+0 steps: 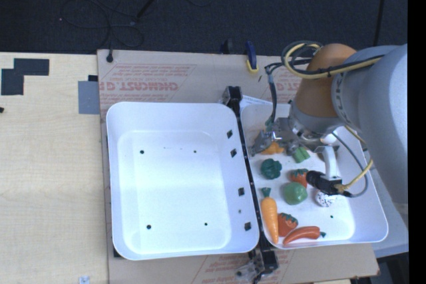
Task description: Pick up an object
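Reaching in from the right of the view, the arm (pixel 363 86) hangs its end effector (pixel 268 142) low over the far left part of the right bin (pixel 373 226), close to the wall where this bin meets the left bin (pixel 120 143). Whether the end effector is apart or together cannot be told, as its tip is a blur of grey metal. A small orange piece (pixel 273 150) lies right at that tip, touching it or just under it; which one cannot be told.

Just nearer the camera than the end effector lies a dark green broccoli (pixel 270 169). To the right of the end effector, near it, sits a light green block (pixel 301 155). Farther toward the camera and to the right lie a red piece (pixel 298 175) and, just past it, a green ball (pixel 294 193), the two touching or nearly so. A white ball (pixel 325 199) lies to the right of the green one.

A carrot (pixel 269 216) lies well nearer the camera than the end effector, along the same wall, its thin end toward the camera. Just right of the carrot are a red lump (pixel 287 223) and a curved red chilli (pixel 303 234), the things farthest from the end effector. Both bins rest on the surface (pixel 46 176), the left bin spreading away to the left of the end effector.
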`<control>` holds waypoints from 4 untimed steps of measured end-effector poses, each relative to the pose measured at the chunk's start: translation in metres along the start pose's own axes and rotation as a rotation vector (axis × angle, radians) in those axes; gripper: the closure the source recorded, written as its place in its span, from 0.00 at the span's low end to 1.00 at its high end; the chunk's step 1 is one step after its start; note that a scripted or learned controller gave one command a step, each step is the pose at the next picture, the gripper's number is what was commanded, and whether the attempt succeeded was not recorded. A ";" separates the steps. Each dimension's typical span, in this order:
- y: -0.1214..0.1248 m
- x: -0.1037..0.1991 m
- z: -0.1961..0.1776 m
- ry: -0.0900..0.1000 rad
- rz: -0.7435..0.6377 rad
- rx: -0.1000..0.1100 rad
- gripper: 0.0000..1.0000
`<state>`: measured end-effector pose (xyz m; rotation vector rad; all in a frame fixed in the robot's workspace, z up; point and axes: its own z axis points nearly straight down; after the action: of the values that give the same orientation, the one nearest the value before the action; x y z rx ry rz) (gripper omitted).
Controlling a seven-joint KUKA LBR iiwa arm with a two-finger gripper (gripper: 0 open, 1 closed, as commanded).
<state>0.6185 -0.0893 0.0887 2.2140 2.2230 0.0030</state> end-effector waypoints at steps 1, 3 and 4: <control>-0.004 -0.001 -0.008 0.003 0.003 0.009 1.00; -0.035 0.007 -0.023 0.002 0.006 0.010 1.00; 0.001 0.002 -0.086 0.001 0.003 0.000 1.00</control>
<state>0.6192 -0.0875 0.1744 2.2172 2.2203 0.0042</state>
